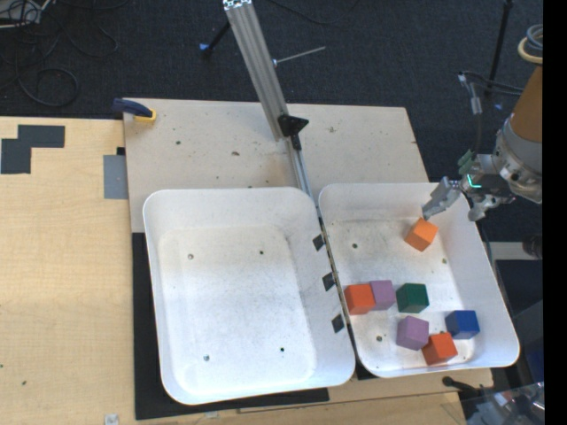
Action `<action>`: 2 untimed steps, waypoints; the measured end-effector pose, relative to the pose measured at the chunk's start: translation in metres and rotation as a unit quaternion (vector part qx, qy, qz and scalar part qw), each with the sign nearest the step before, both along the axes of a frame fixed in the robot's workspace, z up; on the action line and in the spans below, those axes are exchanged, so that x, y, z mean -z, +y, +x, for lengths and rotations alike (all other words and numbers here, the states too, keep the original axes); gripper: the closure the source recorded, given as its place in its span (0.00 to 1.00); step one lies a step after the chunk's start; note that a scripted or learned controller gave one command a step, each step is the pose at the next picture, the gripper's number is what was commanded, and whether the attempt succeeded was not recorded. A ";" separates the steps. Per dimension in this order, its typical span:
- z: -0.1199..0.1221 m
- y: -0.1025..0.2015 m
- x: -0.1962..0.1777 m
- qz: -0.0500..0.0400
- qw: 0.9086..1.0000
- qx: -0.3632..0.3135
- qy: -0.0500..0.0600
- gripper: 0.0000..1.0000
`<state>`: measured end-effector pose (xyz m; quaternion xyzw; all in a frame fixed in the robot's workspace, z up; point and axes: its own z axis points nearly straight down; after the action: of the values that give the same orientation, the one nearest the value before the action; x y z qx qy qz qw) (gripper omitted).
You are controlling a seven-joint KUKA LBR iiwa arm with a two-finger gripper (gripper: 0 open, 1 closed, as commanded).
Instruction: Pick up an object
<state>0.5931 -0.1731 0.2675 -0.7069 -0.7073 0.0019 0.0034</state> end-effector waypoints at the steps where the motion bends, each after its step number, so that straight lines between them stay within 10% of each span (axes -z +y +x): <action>1: 0.001 0.000 -0.003 -0.001 1.000 0.000 -0.002 0.00; 2: -0.005 -0.001 0.061 0.000 1.000 0.000 0.001 0.00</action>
<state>0.5877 -0.1742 0.2066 -0.7068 -0.7074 0.0025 0.0042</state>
